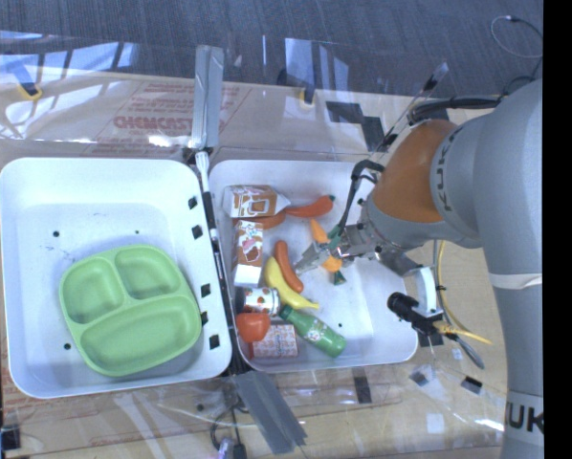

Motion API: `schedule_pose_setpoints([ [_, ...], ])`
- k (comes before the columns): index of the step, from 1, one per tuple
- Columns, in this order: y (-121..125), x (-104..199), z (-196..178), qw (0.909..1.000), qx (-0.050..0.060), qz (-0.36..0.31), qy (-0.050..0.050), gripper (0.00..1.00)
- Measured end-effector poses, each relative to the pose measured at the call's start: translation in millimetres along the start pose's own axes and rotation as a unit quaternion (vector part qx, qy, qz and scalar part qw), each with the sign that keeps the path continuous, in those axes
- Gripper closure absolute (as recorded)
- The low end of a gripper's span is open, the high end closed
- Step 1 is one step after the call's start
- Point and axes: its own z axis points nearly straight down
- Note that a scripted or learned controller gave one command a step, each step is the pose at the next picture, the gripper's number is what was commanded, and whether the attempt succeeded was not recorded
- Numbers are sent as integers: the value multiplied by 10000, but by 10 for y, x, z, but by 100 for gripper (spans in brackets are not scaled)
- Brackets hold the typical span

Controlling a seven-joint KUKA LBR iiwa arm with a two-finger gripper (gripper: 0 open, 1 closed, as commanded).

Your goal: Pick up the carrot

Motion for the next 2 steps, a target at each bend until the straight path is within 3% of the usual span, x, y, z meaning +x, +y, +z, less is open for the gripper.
schedule_pose_setpoints([
  [1,2,0,-94,10000,13,-26,4,100],
  [2,-17,478,-1231,9974,-13,-716,-5,100],
])
